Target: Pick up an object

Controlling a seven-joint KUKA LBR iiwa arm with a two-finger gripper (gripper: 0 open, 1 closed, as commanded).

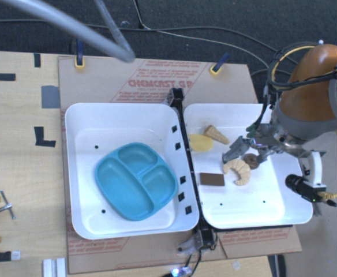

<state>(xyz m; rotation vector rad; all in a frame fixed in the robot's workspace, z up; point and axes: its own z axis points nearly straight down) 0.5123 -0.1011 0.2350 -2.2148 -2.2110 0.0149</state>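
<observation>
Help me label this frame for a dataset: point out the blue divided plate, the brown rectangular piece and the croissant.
blue divided plate (135, 180), camera view, on the ridge between its compartments.
brown rectangular piece (212, 179), camera view, on the middle of its top face.
croissant (239, 171), camera view, on its curved middle.
</observation>
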